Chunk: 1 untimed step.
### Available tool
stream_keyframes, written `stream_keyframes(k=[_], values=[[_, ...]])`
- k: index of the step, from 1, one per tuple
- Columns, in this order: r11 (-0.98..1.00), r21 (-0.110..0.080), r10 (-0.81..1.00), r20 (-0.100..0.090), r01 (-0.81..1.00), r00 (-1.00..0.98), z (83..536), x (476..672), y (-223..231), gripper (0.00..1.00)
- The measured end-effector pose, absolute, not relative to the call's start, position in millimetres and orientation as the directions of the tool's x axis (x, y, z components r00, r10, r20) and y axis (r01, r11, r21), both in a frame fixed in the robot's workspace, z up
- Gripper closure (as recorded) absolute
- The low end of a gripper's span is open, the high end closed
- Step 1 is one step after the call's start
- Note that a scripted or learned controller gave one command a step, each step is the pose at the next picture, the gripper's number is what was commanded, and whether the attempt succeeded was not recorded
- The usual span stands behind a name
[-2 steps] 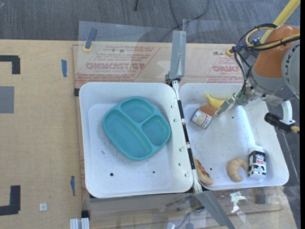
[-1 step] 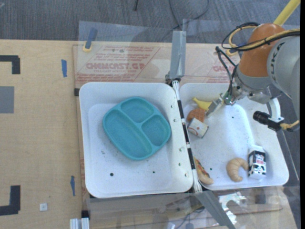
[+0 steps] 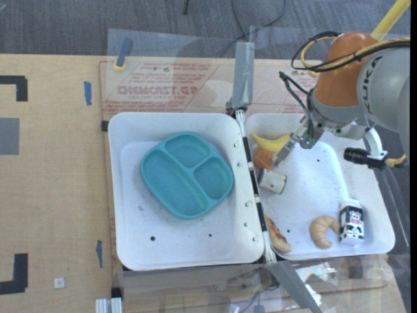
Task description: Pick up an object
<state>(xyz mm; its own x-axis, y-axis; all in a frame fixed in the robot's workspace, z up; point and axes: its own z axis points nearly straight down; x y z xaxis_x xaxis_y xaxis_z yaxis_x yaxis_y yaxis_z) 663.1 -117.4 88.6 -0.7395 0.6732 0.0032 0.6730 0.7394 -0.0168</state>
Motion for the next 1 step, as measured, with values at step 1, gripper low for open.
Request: stream_keyframes(k=[1], values=[[0.716,-0.002,0.698,0.009,0.698,-0.716,88.5,662.1,-123.7,0.00]])
